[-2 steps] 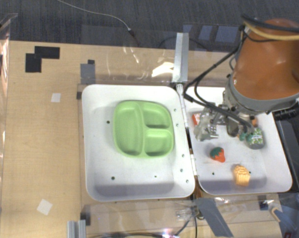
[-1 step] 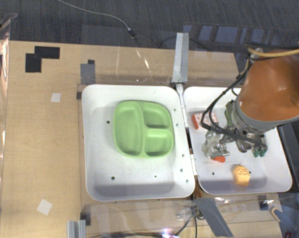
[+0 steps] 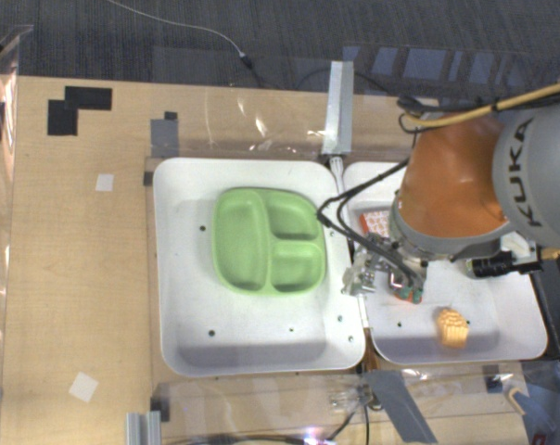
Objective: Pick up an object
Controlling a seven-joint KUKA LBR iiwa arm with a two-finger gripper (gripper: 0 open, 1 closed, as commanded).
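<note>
The pincer (image 3: 380, 276), its grip state impossible to tell, hangs low over the right bin's (image 3: 502, 346) left edge beneath the grey-orange arm (image 3: 456, 188), near a small yellow object (image 3: 452, 327), while a green divided tray (image 3: 267, 240) fills the left bin (image 3: 183, 341).

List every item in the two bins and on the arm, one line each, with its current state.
green divided tray: lying flat in the left bin, right side up.
yellow-orange object: resting loose in the right bin, untouched.
gripper: low over the right bin's left edge, apart from the yellow-orange object.
</note>
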